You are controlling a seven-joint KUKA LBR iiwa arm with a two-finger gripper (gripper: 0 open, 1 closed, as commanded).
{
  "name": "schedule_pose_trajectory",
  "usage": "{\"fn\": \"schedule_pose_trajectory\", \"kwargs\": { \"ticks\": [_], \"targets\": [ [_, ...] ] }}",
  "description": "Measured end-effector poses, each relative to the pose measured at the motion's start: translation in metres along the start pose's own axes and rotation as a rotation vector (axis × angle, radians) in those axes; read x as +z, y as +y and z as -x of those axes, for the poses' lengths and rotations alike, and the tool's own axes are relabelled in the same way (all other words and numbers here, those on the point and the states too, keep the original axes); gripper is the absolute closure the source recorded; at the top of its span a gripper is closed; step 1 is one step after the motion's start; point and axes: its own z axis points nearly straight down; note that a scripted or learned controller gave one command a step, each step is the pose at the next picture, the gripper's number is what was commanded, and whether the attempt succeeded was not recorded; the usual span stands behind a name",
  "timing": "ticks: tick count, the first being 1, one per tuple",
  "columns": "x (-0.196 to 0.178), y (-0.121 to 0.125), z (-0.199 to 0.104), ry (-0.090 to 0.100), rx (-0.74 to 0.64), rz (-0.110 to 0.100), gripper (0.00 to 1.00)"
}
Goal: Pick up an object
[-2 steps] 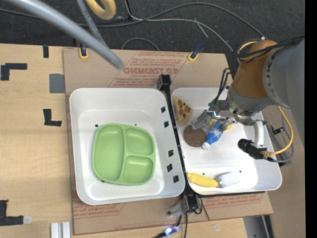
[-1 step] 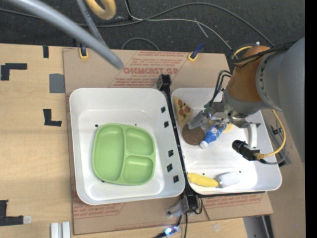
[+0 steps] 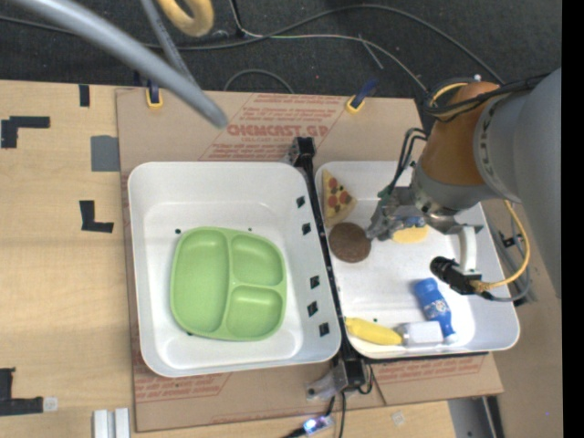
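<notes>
The arm (image 3: pixel 493 149), nearest the lens, reaches down into the right bin (image 3: pixel 493 340). Its gripper (image 3: pixel 394 219) hangs low at the bin's 10 o'clock, a yellow piece (image 3: pixel 412 235) just beside it at 4 o'clock and a brown disc (image 3: pixel 349 243) at 8, likely targets. Whether the fingers are spread or pinching, I cannot tell. A green plate (image 3: pixel 228 283) fills the left bin (image 3: pixel 146 190).

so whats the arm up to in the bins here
The grey arm reaches into the right bin, its gripper low over the floor between a brown round cookie and a yellow piece. Nothing is visibly held. A pizza slice, a blue bottle and a banana also lie in that bin. The left bin holds a green divided plate, untouched.
</notes>
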Motion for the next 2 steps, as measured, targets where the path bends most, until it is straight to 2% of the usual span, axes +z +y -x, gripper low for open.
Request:
{"fn": "schedule_pose_trajectory", "kwargs": {
  "ticks": [1, 2],
  "targets": [
    [-0.062, 0.002, -0.003, 0.006, 0.002, -0.017, 1.00],
    [-0.111, 0.004, -0.003, 0.006, 0.002, -0.016, 1.00]
  ]
}}
